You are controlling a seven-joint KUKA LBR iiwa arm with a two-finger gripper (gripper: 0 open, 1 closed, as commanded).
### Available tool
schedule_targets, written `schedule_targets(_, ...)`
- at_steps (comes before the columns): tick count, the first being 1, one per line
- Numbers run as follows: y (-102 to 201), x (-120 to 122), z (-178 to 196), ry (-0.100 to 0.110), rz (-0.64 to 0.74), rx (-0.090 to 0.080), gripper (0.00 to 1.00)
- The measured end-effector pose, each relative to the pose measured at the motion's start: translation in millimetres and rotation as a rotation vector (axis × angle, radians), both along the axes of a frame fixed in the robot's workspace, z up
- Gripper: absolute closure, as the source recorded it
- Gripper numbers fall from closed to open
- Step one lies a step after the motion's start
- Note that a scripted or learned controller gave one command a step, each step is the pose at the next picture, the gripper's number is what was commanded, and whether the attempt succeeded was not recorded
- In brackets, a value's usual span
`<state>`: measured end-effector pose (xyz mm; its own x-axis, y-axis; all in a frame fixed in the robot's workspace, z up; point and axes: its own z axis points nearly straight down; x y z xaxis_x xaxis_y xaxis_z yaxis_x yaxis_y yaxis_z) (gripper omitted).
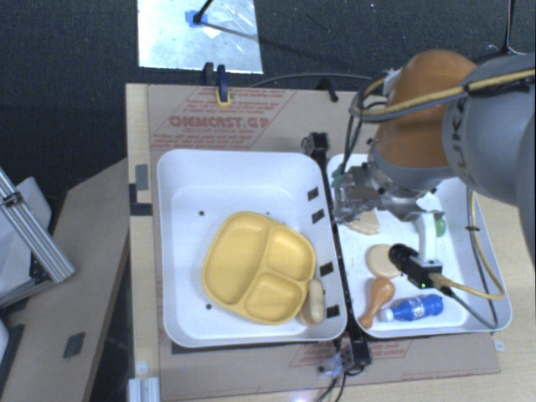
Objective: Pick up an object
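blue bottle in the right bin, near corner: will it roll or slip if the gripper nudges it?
Probably rolls: the blue bottle lies on its side, round-bodied, on the smooth floor of the right bin. It looks like small, light plastic, so a nudge may skid it. The tan drumstick-shaped toy beside its cap could stop it.

A dark carpet-like floor (67, 65) surrounds the bench, with a shiny silver sheet (199, 23) lying on it beyond the far edge. The bench top is a tan board (226, 120) printed with red lettering, a small clamp (222, 84) at its far edge. A metal rail (33, 233) leans at the left.
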<state>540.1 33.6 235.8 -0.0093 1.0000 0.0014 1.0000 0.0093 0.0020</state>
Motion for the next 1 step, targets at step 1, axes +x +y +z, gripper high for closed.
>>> schedule_targets(1, 55.4, 1.6, -8.2, 0.001, 0.001, 0.001, 1.00)
